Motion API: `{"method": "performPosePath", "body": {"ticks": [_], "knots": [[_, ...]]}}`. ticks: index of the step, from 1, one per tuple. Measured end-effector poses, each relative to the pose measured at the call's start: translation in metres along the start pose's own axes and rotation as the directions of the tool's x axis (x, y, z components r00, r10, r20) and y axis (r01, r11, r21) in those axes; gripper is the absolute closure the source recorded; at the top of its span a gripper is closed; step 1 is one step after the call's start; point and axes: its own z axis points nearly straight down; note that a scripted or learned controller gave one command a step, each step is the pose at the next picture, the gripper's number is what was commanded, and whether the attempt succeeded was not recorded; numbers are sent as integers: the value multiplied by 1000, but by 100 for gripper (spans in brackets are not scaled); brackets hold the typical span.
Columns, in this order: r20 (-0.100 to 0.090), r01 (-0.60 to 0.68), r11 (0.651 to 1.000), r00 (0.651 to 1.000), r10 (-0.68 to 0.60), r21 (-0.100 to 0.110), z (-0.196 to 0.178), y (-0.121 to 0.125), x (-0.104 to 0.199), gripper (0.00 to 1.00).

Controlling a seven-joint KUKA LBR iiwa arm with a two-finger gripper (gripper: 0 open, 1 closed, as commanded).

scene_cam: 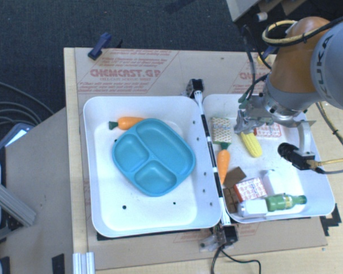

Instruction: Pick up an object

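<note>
My gripper (248, 125) hangs low over the back of the right bin (320, 194), under the grey arm with its orange band (294, 53). Its tip sits right at the upper end of a yellow corn cob (252, 145), which lies on the bin floor. Whether it touches the cob is unclear. Around it lie a checked packet (221, 130), a small red-and-white card (268, 132), an orange carrot (223, 163), a brown bar (234, 179), a red-and-white box (251, 188) and a green bottle (284, 201).
The left bin (97, 170) holds a blue divided plate (153, 156) and a second carrot (128, 122) at its back. A black cable fitting (290, 154) hangs right of the corn. A divider rail (208, 153) runs between the bins.
</note>
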Motion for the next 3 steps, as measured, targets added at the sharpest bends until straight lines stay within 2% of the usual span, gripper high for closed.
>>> {"method": "performPosePath", "body": {"ticks": [1,2,3], "knots": [[0,-1,1000,1000,1,1,1,0,0,0],[0,-1,1000,1000,1,4,99,18,-81,0],[0,-2,1000,1000,2,2,89,19,-80,100]]}}
